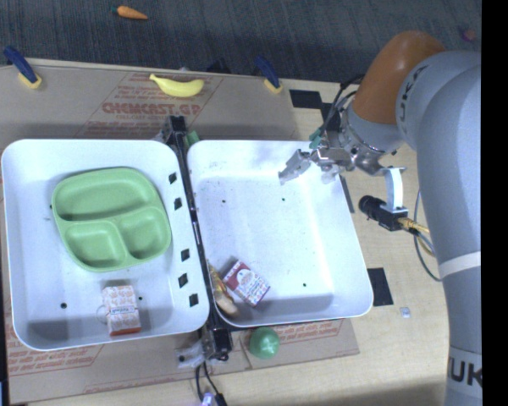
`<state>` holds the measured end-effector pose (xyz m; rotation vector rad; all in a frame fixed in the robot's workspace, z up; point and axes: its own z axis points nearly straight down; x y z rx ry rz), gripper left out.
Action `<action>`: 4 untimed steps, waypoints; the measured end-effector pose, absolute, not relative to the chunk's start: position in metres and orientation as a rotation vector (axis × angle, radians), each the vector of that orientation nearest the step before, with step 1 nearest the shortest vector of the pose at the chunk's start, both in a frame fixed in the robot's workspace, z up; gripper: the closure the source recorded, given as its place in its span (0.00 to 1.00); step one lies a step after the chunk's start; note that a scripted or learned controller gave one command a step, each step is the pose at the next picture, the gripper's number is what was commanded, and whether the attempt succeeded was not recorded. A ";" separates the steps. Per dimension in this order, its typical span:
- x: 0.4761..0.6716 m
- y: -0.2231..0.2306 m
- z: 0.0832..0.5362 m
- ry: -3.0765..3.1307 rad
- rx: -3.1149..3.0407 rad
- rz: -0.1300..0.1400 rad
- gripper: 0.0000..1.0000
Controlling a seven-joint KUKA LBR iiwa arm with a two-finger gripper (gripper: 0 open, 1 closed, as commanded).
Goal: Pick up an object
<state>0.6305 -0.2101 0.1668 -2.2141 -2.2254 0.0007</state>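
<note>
Hand [295,169] hovers at about one o'clock of the right bin [339,252], and whether its fingers are apart or together I cannot tell. Nearest target, the small red-and-white carton [246,282], lies near seven o'clock beside a tan piece [221,295]. Better to descend straight over the carton, clear of the wall.

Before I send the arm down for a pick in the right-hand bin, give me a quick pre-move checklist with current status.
1. Target present: red-and-white carton in right bin, near its front-left corner: ok.
2. Carton lying clear of neighbours: not ok, a tan item lies against it.
3. Pincer above right bin: ok, near back edge.
4. Pincer over carton: not ok, well away.
5. Pincer carrying nothing: cannot tell.
</note>
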 end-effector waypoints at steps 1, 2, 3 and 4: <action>0.656 -0.209 0.090 -2.227 -2.210 0.004 0.00; 0.657 -0.209 0.103 -2.233 -2.206 0.002 1.00; 0.657 -0.209 0.102 -2.234 -2.204 0.002 0.00; 0.658 -0.208 0.113 -2.238 -2.201 0.002 1.00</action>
